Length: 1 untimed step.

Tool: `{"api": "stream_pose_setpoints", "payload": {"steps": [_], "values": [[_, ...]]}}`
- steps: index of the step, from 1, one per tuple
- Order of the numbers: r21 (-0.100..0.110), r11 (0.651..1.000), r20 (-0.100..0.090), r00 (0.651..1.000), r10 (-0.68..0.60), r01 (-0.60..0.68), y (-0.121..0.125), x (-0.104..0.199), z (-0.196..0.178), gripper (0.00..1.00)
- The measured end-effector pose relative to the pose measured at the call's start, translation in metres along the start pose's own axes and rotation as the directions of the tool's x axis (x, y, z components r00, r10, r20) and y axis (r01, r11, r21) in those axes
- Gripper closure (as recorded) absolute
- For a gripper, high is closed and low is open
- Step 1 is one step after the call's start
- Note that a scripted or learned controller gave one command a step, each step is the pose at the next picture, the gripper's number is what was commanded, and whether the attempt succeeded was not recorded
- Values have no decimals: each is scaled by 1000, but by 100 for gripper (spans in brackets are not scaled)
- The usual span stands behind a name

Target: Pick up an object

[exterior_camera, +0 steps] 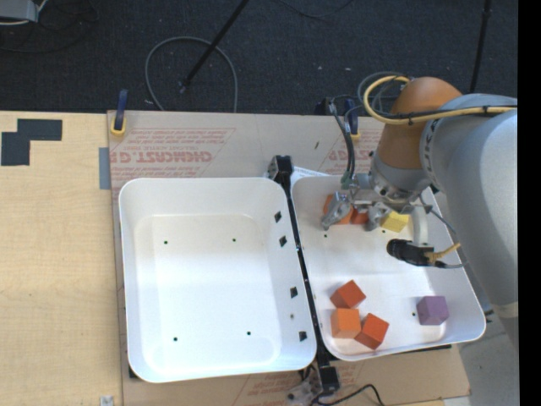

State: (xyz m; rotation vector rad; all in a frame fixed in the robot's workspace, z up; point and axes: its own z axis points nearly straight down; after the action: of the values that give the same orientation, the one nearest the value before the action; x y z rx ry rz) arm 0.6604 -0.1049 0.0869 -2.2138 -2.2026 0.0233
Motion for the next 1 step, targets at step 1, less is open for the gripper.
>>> {"api": "stream_pose_setpoints", "payload": {"steps": [1], "values": [[14,1000,3,1000,4,-4,-5,-3,-2,100]]}}
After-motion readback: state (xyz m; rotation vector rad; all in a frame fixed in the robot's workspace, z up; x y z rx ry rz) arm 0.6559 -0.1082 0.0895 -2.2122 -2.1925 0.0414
